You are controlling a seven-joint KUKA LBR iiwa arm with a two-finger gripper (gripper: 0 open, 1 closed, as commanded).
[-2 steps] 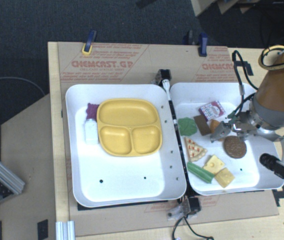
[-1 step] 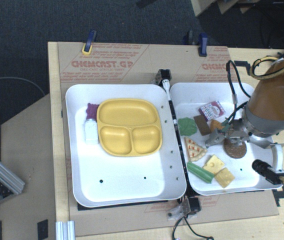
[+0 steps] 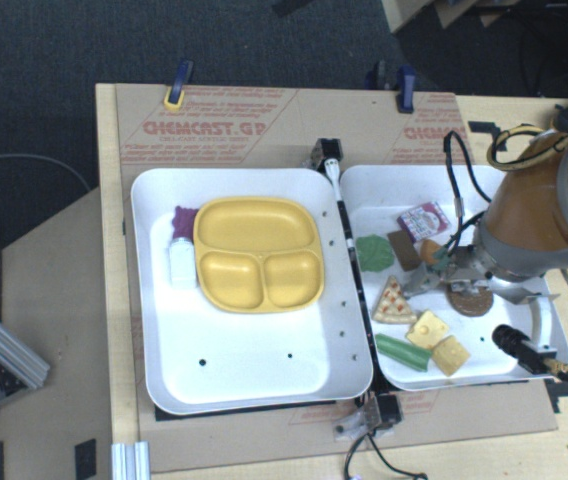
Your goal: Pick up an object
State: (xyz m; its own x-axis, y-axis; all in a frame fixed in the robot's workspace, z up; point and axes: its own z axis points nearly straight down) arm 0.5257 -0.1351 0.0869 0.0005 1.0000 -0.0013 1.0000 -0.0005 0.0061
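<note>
Two shallow white bins lie side by side on the tabletop. The grey arm, w/ orange band, enters from view-R, and its gripper hangs low over the middle of the right-hand bin. Gripper state: cannot be told from this angle, whether apart or together. All candidate objects for pick-up lie in the same bin as the gripper. Brown block: just view-L of gripper, slightly up-view. Small orange piece: directly up-view, right beside gripper; contact cannot be judged. Pink-and-white packet: further up-view, beyond the orange piece. Green round item: view-L of gripper, on the far side of the brown block and just beside it. Pizza slice: near, down-view and view-L of gripper. Brown disc: just down-view and view-R, partly covered by the wrist. Yellow cheese wedge: down-view of gripper, next to the pizza slice. Tan block: further down-view, up against the wedge. Green stick: down-view and view-L, beside the wedge, lying at a slant. Left-hand bin: well apart from gripper, view-L; it holds a yellow divided plate, w/ a purple item and a white item at the plate's edge farthest from the gripper.
</note>
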